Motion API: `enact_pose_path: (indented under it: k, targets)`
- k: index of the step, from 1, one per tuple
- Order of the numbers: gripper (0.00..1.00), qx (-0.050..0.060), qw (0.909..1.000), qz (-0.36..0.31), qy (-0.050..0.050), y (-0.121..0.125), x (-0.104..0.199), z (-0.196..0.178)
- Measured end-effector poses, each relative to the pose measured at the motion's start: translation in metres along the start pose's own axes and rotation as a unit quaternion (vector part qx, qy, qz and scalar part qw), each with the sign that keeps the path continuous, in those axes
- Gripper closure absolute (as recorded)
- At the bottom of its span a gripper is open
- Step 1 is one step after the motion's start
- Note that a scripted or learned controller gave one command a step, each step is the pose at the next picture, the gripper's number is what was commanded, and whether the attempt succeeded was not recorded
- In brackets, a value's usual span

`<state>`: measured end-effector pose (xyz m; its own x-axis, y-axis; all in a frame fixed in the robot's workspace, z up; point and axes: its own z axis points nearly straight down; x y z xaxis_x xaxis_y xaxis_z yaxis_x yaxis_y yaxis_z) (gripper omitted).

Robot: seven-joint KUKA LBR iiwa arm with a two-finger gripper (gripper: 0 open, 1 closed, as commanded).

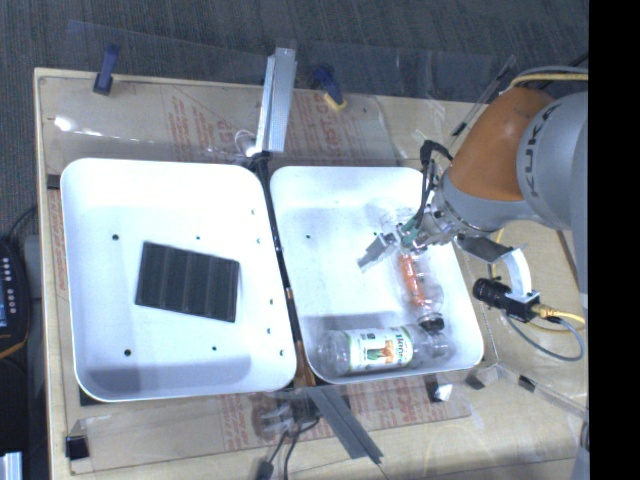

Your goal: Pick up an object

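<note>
In the right bin [330, 203], my gripper [385, 245] hangs low over the middle right of the floor, on the arm reaching in from the right. Just right of and below it lies a small clear bottle with orange contents [417, 281], its dark cap [432, 322] toward the front. I cannot make out anything held in the gripper. A larger clear bottle with a green and orange label [383, 350] lies on its side along the bin's front wall. A flat black ribbed pad [188, 281] lies in the middle of the left bin [90, 193].
The two bins meet at a dark divider [278, 258]. A grey metal bar [276, 98] stands behind them. Blue clamps [105, 68] hold the bench's plastic cover at the back. Cables [545, 328] trail on the bench at the right.
</note>
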<state>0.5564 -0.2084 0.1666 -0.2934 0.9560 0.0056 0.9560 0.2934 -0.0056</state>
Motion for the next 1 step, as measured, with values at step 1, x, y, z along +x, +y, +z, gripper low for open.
enact_pose_path:
  k: [1]
  targets:
    - [0.0,0.0,0.9999,-0.017,0.0,0.0006,-0.0001,-0.0004]
